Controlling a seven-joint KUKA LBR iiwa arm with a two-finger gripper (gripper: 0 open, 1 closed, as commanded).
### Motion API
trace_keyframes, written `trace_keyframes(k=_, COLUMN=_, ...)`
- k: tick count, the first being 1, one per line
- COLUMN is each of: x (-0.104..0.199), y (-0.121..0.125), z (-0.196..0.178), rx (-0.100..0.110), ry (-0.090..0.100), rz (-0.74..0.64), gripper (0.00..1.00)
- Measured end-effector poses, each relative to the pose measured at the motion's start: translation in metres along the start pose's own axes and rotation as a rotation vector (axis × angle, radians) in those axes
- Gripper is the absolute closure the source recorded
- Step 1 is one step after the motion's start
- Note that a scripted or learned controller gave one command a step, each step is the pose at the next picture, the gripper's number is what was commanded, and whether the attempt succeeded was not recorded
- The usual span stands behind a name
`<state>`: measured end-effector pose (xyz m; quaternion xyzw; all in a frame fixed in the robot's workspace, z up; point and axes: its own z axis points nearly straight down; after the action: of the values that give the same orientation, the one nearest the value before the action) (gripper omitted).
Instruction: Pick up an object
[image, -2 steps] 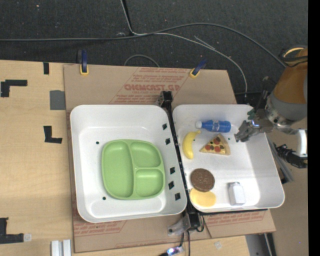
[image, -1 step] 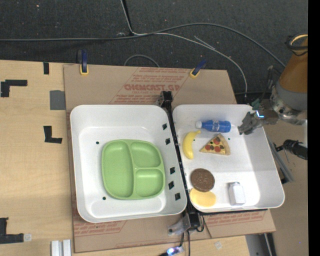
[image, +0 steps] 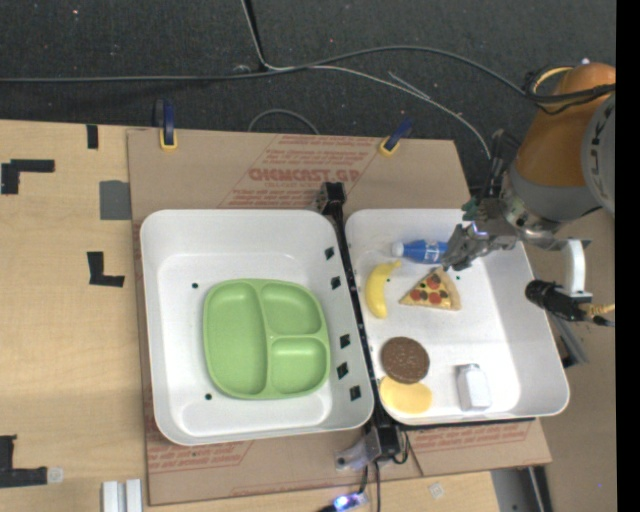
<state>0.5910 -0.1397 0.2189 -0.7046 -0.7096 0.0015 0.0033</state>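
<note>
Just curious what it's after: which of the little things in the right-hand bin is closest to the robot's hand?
The small blue-and-white bottle, lying on its side at the bin's far end, right beside the hand. The pizza slice comes next; the banana, brown cookie and the rest lie farther off.

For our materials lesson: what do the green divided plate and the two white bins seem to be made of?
The green divided plate looks like moulded plastic, matte: even colour, soft rounded compartment ridges. The white bins look like thin plastic too, slightly glossy, with smooth rounded rims, though the view cannot confirm this.
</note>
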Motion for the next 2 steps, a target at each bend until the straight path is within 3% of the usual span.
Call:
trace_keyframes(k=1, x=0.051, y=0.019, z=0.009, rx=0.000, ry=-0.001, rz=0.000, gripper=1.00)
trace_keyframes(k=2, x=0.111, y=0.022, z=0.017, rx=0.001, ry=-0.001, rz=-0.001, gripper=1.00)
